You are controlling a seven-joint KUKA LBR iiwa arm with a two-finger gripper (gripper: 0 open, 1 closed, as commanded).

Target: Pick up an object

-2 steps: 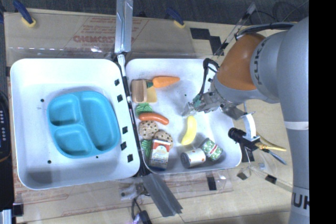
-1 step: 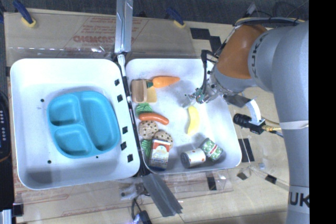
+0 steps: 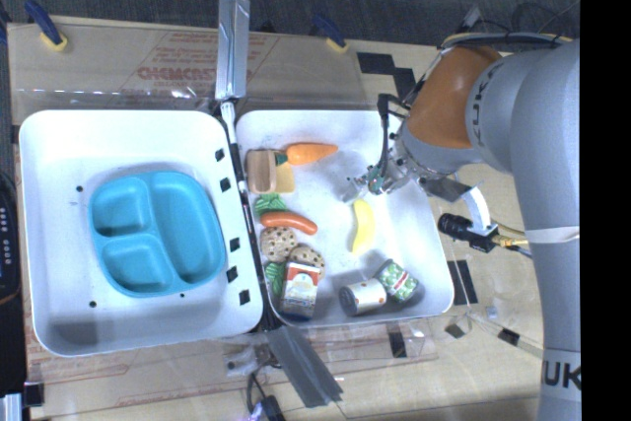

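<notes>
- Right now the tool (image 3: 376, 180) sits low in the right bin (image 3: 419, 256), right of centre in the frame, just above the upper tip of the banana (image 3: 363, 225); whether it is open or closed I cannot tell, and nothing shows in its grip.
- The banana lies near the middle of the right bin, nearly upright in the frame, apart from its neighbours. It looks like a light, stiff toy with a smooth skin, so it may slip; my guess is that a hold across its narrow middle is safest.
- The right bin also holds a carrot (image 3: 310, 153) at upper centre, a bread piece (image 3: 261, 171) beside it on the left, a sausage (image 3: 289, 222) and two cookies (image 3: 293, 248) lower left, a small carton (image 3: 300, 289) at the bottom, and two cans (image 3: 381, 287) lower right.
- The cans look rounder and likelier to roll; the crowded left side leaves little room.
- The left bin (image 3: 49, 242), at the frame's left, holds a blue tray (image 3: 156, 232) with three compartments.
- Both bins rest on the table (image 3: 89, 59).
</notes>
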